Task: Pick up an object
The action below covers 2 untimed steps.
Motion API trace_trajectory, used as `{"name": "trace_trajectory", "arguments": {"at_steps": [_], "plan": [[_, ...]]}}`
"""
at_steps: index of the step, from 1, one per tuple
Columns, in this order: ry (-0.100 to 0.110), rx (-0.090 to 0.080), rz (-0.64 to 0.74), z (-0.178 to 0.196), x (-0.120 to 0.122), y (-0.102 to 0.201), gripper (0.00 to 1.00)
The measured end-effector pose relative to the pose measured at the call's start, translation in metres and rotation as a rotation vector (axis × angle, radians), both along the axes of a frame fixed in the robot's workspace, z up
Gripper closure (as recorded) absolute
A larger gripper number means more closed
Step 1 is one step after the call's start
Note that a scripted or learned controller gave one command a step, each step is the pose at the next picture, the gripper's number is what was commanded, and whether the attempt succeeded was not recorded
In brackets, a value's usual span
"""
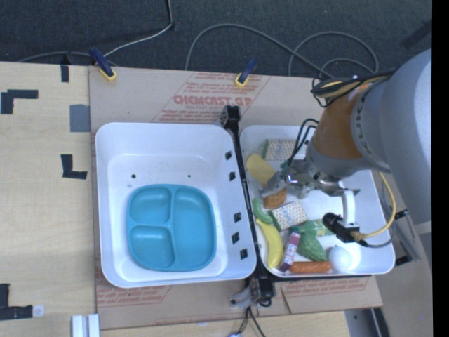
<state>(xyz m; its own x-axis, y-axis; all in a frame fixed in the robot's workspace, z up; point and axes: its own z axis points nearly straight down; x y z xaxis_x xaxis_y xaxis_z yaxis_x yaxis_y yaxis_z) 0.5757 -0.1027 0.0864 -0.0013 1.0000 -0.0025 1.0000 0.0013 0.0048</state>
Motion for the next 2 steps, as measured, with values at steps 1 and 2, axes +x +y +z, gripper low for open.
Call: {"name": "trace_trajectory", "arguments": {"at_steps": [1, 2], "plan": [[0.002, 0.000, -0.001, -0.0004, 0.0053, 0.0029, 0.00], [0.003, 0.000, 0.000, 0.0092, 0.0052, 0.0028, 1.00]]}}
